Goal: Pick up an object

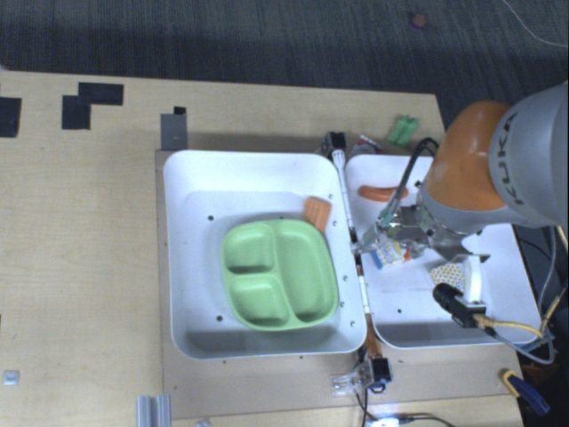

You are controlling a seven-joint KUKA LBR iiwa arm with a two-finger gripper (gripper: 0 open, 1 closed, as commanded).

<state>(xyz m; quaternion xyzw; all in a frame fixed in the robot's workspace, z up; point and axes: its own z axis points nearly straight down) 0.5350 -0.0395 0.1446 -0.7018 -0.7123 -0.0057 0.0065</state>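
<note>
Grey and orange, the arm (498, 172) reaches over the right bin (507, 327), its pincer (391, 238) low near that bin's left wall; whether it is wide or narrow cannot be told. A small multicoloured packet (388, 254) lies just beneath the pincer. An orange-red object (378, 192) lies farther back. The left bin (191, 265) holds a green divided tray (280, 272) and an orange block (316, 212).
</note>
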